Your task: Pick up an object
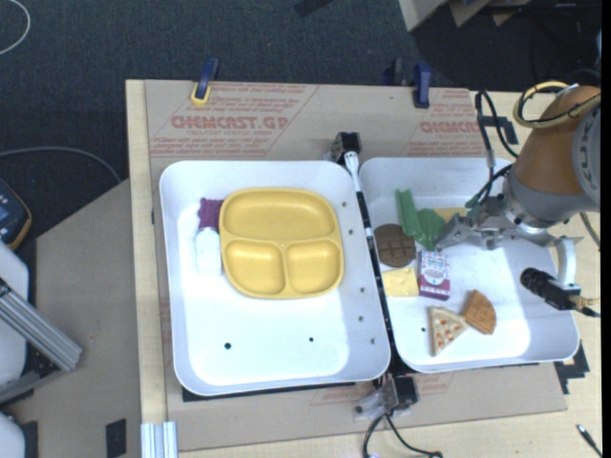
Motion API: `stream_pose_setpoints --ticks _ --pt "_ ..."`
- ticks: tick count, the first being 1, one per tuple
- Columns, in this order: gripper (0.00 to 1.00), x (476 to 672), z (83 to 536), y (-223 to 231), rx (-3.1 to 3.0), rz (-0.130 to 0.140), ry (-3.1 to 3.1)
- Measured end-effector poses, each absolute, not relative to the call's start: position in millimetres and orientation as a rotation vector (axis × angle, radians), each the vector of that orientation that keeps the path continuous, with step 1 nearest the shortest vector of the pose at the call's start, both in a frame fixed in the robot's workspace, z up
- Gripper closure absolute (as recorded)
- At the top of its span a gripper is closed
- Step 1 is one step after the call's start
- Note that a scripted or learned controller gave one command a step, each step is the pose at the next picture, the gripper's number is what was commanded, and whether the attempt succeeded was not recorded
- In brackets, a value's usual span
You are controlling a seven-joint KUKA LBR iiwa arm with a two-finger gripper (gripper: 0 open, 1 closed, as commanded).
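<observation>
Hand [456, 234] low in right bin [544, 337], finger state can't tell. Green piece [417, 219] just left of it, nearly touching; small carton [434, 274] just below; brown cookie [393, 244] further left.

Robotics lab, clamped bench [286, 113], loose cables [57, 151], dark carpet [95, 27]

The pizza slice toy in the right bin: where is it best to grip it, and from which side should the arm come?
Probably across the two long sloping edges of the pizza slice, near its wide crust end, coming straight down from above. It lies flat on the right bin floor, so only its edges offer purchase. The croissant-like piece sits close beside it on the view's right, so the jaws need care there.
</observation>
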State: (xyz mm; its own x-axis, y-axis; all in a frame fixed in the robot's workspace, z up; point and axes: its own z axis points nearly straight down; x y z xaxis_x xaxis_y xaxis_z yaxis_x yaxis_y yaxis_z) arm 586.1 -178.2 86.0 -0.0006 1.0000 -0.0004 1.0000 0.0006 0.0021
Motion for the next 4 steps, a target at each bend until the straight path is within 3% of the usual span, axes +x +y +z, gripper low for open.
stream_pose_setpoints --ticks 1,4 --pt "1.00 585.3 95.7 -178.2 2.220 0.001 2.221" --pt "1.00 588.9 227.4 -184.5 2.216 0.004 2.219"
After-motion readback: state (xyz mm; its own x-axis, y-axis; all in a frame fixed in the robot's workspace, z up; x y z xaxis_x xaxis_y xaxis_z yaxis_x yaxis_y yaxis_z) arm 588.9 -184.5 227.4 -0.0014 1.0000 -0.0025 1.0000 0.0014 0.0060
